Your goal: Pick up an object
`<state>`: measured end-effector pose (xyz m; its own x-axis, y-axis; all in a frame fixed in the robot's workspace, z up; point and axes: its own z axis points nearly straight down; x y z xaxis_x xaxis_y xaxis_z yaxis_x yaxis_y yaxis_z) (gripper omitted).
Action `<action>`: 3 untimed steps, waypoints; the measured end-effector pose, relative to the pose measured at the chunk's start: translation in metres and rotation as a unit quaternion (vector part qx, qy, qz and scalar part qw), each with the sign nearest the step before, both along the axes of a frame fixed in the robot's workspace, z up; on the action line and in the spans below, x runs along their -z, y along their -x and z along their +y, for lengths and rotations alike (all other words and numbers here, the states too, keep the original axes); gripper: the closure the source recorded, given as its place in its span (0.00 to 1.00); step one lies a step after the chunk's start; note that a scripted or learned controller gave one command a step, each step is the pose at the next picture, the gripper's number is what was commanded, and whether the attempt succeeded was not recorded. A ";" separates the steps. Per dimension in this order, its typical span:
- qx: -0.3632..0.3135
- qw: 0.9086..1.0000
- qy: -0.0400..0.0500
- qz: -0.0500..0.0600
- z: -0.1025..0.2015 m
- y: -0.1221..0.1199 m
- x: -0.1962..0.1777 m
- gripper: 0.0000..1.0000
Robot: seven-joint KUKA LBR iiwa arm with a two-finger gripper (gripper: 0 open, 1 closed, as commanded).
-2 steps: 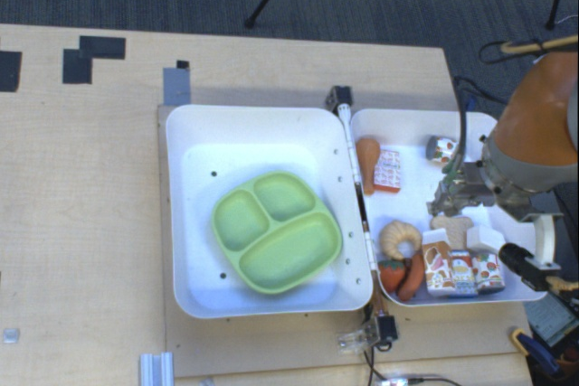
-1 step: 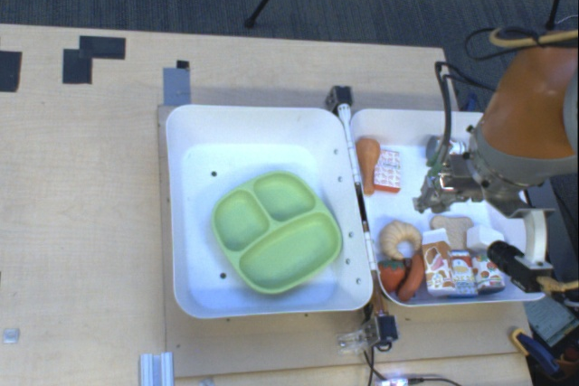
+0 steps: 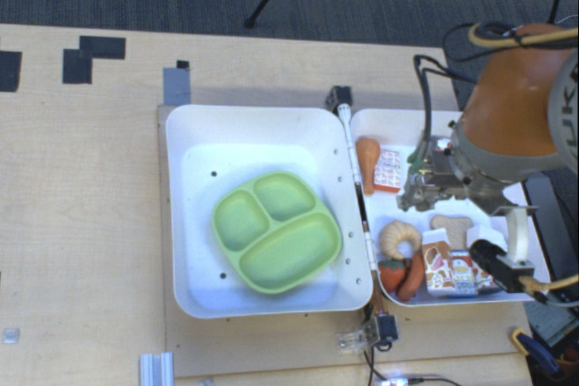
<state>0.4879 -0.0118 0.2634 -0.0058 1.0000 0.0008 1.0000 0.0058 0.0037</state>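
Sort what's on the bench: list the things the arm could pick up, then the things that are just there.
For the job:
gripper
carrot
small printed card
bagel
printed box
right bin

Just there:
green divided plate
left bin
clamp between the bins
dark markers on the bench

Arm (image 3: 525, 95): one unit, grey with orange band above the wrist, entering from the right edge of the camera view. Wrist bent downward, foreshortened by the overhead angle. Tool (image 3: 425, 194): two-finger type, metallic, hanging low at the arm's left end, pointing down. Black cabling (image 3: 425, 95) loops from the arm toward the tool.
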 end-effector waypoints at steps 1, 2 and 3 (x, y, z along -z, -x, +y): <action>0.000 1.000 0.000 0.000 0.038 0.000 -0.035 1.00; 0.000 1.000 0.000 0.001 0.046 0.001 -0.008 1.00; 0.000 1.000 0.000 0.001 0.066 0.001 -0.002 1.00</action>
